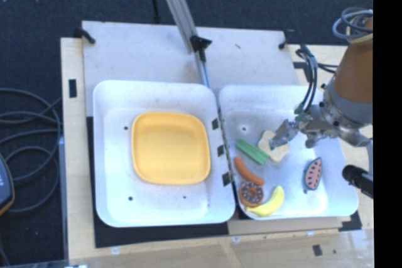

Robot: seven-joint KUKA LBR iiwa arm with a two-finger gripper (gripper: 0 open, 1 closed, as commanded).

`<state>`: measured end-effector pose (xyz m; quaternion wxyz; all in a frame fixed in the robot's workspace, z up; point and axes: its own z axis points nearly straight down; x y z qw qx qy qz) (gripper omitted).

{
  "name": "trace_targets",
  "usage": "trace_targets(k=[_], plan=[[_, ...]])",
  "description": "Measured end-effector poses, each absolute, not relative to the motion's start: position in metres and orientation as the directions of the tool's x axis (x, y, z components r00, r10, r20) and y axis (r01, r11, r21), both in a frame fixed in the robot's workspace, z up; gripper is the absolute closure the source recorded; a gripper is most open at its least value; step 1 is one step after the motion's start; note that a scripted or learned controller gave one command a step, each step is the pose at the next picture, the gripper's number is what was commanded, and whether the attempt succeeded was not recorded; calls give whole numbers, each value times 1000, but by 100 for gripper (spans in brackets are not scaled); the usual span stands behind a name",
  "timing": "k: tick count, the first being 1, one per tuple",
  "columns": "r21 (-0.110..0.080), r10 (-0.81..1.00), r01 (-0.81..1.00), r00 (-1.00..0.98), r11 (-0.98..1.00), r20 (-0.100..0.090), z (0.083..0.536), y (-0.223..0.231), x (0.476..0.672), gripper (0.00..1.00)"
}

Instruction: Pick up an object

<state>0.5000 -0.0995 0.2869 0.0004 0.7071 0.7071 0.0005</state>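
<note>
i have the gripper (284, 134) down inside the right bin (251, 100), reaching in from the right edge. the dark fingers (281, 134) sit right at the beige slice-shaped piece (274, 145), touching or overlapping its upper right part. i cannot tell whether the fingers are apart or together; they read as one dark mass from this slant, and i cannot see the piece between them. so no grasp confirmed.

working outward from the fingers: the green stick (252, 152) lies just beside the beige piece, on the side away from the arm. a little further, toward the near rim, is the orange-red sausage shape (247, 169), then the round red-brown slice (251, 194) touching the banana (271, 202) at the near edge of the bin. the watermelon slice (313, 174) lies apart from the fingers, under the wrist side, nearer the arm.

farthest from the fingers, across the divider, the left bin (113, 135) holds a yellow square plate (170, 147), well apart from everything else.

task status, my judgement: approach to a candidate looks done, the beige piece being the likely target. closing (if not closed), lifting, and verifying the piece comes up all remain. nothing is visibly off the bin floor yet. risk: the piece lies flat, so a grip on its edge may slip.
</note>
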Motion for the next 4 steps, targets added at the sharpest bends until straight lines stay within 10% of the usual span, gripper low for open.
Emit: trace_targets(k=[3, 4], plan=[[-5, 1000, 1000, 0, 0, 0, 112, -98, 492, 0], [2, 1000, 1000, 2, -2, 1, 125, -98, 494, 100]])
